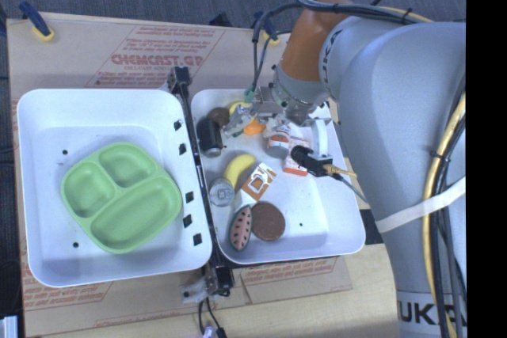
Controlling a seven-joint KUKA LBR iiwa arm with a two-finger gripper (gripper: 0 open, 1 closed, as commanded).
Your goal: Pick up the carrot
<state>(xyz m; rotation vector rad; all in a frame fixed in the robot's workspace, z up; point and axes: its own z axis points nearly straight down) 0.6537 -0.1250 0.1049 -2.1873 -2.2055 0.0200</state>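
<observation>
The carrot (253, 126) is a small orange piece near the back of the right bin (341, 225), among other items. My gripper (267, 108) hangs low just above and behind the carrot, at the end of the grey arm with its orange band (310, 43). The wrist and cables hide the gripper's tip, so I cannot see whether anything is held.
Around the carrot lie a black can (210, 134), a banana (239, 168), a red-and-white tin (279, 142), an orange-and-white box (259, 180), a brown disc (268, 221) and a speckled oval (241, 228). The left bin (40, 115) holds a green divided plate (123, 194).
</observation>
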